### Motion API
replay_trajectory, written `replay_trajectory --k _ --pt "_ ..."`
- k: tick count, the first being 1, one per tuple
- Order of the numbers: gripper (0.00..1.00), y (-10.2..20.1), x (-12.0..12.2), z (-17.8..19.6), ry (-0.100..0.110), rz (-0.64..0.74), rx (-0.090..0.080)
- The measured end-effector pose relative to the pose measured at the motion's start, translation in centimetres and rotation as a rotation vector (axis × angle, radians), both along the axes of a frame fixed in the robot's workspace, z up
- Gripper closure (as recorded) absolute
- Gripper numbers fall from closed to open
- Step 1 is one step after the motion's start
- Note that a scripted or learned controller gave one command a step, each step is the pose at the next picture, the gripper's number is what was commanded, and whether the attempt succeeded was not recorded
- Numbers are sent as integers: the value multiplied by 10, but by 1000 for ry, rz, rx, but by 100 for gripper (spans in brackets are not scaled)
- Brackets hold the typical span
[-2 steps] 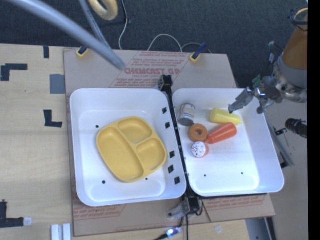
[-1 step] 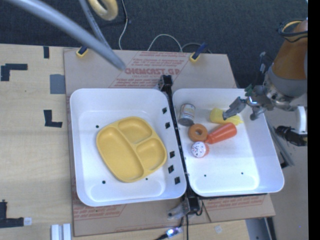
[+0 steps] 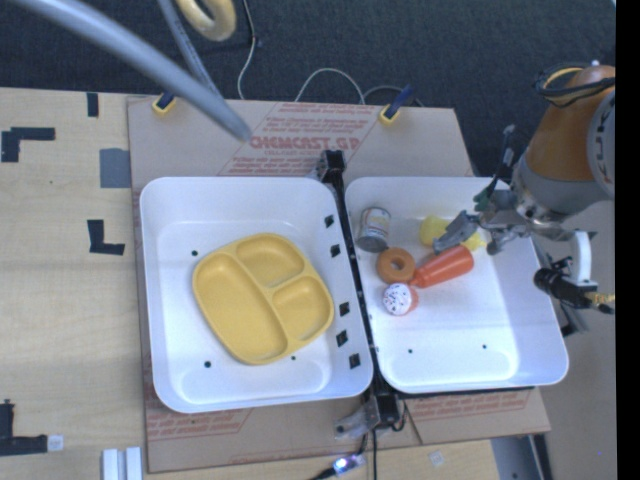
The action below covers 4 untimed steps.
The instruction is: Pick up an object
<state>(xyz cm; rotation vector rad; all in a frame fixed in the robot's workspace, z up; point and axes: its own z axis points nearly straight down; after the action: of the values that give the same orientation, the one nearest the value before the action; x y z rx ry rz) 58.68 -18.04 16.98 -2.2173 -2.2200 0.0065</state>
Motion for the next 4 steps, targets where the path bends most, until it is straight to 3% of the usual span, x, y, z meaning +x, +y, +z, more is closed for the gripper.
replay_trajectory --k 1,2,4 --pt "0 3 2 -64 1 0 0" --pt "100 3 3 -50 -3 2 0" --pt "100 -4 -2 43 -9 0 -1"
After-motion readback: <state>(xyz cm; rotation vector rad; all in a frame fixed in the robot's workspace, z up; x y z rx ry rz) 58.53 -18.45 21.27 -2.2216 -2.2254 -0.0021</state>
